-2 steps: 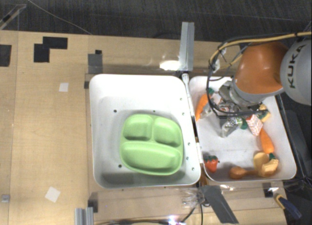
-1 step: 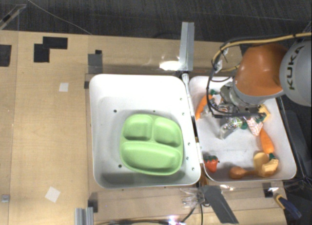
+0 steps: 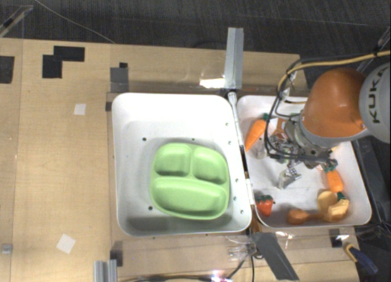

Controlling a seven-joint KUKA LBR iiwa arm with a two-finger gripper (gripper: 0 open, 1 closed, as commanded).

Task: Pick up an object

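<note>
The right bin (image 3: 361,180) holds several toy foods. An orange carrot (image 3: 255,133) lies against its left wall, and a second carrot (image 3: 334,180) lies near its right side. A small red piece with a green top (image 3: 264,204) sits in the front left corner. A brown piece (image 3: 298,216) and yellow-tan pieces (image 3: 330,205) lie along the front wall. My gripper (image 3: 288,176) hangs low over the middle of this bin, between the two carrots, under the orange wrist band (image 3: 333,104). I see nothing held in it.
The left bin (image 3: 128,152) holds a green divided plate (image 3: 189,180). A metal post (image 3: 234,58) stands behind the wall shared by the two bins. Cables (image 3: 287,82) loop off the wrist above the right bin's back edge.
</note>
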